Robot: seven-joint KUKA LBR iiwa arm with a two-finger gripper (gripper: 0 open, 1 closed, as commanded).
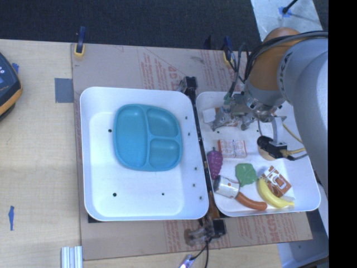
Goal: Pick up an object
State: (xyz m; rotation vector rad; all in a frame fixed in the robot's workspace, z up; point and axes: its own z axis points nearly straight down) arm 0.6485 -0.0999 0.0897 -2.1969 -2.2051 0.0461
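Pincer (233, 118), finger state unclear, above right bin (310, 201), beside wrapper (232, 148), grapes (214, 162), banana (271, 195).

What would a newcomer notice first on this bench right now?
First the blue divided plate, alone in the left bin. Then the grey arm with its orange band, its pincer low over the far end of the right bin, whose near end holds a banana, a hot dog and purple grapes.

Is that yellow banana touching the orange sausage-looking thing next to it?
Touching, as far as the camera view shows: the banana lies with its lower end against the right end of the orange sausage, with no white bin floor between them.
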